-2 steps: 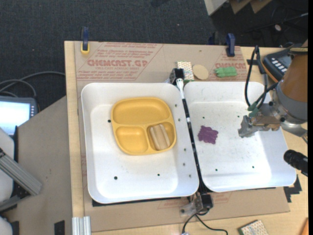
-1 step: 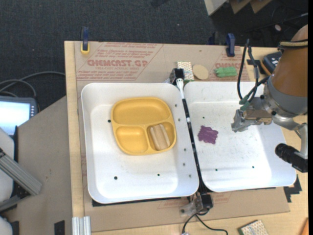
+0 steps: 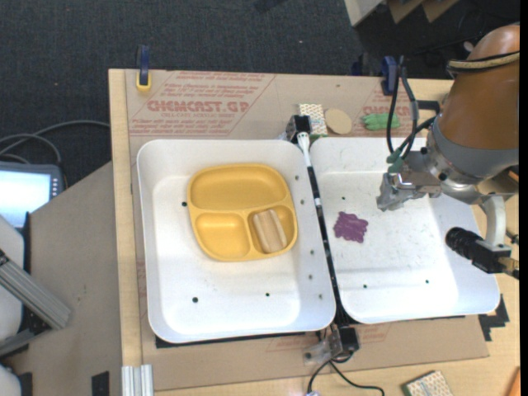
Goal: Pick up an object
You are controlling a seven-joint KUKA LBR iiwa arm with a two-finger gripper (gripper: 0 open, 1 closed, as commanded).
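Right bin floor mostly bare, purple object near divider, fingers state unclear

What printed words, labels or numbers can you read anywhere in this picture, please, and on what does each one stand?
"CHEMCAST GP": red print on the board behind the left bin.
Smaller red lines above and below that name: too blurred to read.
Red print on the board behind the right bin: partly hidden, unreadable.
Patterned tag at the bins' joint: no legible text.
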